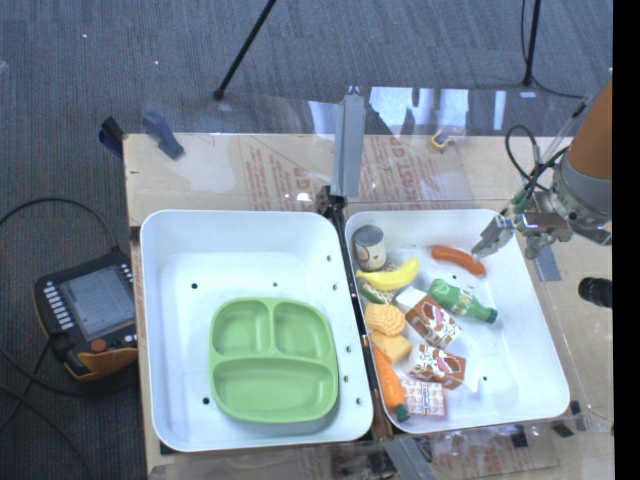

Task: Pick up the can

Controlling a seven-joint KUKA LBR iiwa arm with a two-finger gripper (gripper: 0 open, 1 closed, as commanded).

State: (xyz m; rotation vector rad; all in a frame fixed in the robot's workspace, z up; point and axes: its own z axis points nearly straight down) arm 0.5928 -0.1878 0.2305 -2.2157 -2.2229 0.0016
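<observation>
The can (369, 247) is a small grey tin with a pale label. It stands upright in the far left corner of the right bin (535, 353), just behind a yellow banana (390, 276). My gripper (518, 251) hangs over the far right edge of that bin, well to the right of the can. Its two fingers are spread open with nothing between them. The left fingertip (491, 239) is close to a red sausage (458, 259).
The right bin also holds a green bottle (463, 302), orange pastry pieces (386, 320), a carrot (390, 383) and several small snack packets (434, 343). A green divided plate (272, 360) lies in the left bin (170, 268). A grey post (349, 148) rises behind the bins.
</observation>
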